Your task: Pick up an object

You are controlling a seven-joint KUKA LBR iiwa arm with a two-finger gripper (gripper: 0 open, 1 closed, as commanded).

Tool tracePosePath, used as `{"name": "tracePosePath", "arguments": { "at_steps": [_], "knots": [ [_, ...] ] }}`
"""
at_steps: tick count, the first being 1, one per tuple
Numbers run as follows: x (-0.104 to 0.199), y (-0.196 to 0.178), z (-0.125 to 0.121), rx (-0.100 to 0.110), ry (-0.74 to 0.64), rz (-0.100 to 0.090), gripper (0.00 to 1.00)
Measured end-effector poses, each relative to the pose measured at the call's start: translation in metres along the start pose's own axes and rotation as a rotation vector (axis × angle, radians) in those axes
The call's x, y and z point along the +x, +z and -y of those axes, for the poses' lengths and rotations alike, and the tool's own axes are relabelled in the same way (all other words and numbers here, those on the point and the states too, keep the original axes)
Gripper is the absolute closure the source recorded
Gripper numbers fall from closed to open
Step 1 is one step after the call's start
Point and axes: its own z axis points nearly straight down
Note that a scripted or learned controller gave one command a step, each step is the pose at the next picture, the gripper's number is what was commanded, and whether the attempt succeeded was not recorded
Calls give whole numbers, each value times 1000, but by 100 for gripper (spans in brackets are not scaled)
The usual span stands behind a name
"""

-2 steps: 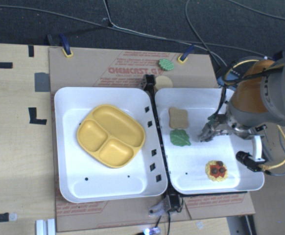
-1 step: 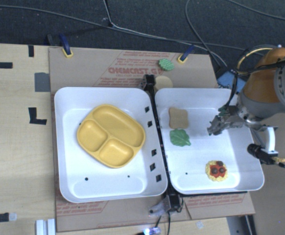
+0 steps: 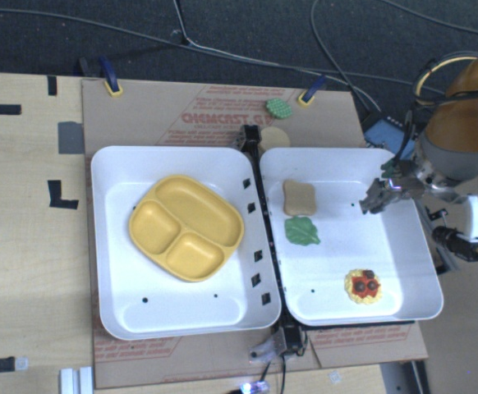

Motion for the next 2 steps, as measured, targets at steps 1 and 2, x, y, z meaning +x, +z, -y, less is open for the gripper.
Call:
{"name": "tracePosePath", "arguments": {
  "at_steps": [1,2],
  "knots": [
    [51,-14,4,3,-4,-3,100],
    [104,-6,1,4,-3,-2,100]
  ]
}}
